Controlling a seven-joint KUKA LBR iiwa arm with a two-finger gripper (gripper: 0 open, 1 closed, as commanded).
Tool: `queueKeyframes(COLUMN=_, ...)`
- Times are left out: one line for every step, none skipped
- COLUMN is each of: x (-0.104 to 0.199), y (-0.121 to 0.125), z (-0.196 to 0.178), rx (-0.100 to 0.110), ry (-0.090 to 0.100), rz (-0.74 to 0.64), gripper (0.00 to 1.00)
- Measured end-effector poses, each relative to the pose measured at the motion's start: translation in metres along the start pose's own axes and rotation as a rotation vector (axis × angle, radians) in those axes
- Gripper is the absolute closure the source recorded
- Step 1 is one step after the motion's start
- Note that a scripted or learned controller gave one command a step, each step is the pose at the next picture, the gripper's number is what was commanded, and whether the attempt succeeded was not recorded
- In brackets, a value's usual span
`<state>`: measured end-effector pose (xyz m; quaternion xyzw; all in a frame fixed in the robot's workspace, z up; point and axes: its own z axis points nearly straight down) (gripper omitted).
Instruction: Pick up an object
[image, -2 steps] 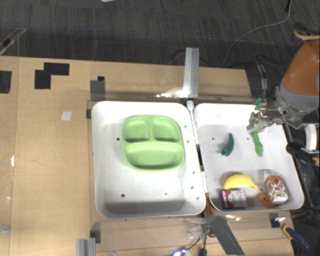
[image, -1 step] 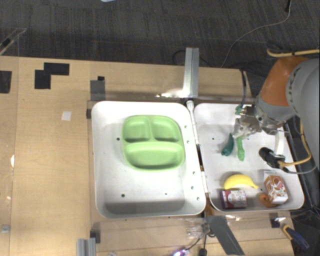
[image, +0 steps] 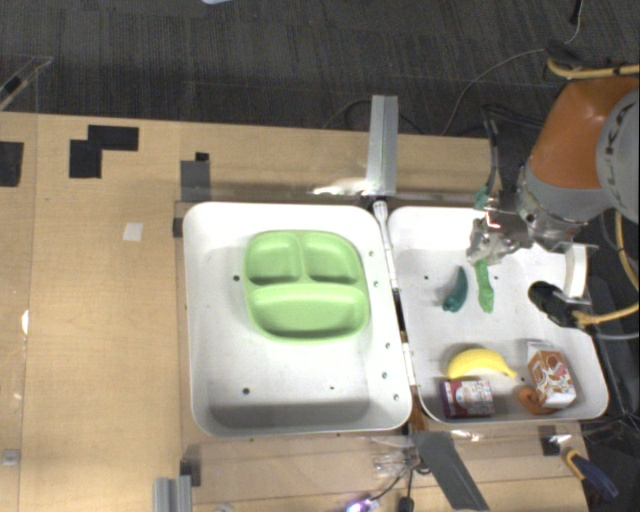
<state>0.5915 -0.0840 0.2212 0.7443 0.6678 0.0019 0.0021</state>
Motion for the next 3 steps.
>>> queueKeyframes(x=0.019, y=-0.076, z=-0.032, rx=0.003, ry=0.001, rz=0.124, gripper=1.00)
queueKeyframes(x=0.043, y=-0.109, z=-0.058, rx=0.002, ry=0.001, rz=-0.218, gripper=1.00)
queueKeyframes(x=0.044, y=-0.107, z=-0.069, rx=-0.002, ry=0.001, rz=-0.222, gripper=1.00)
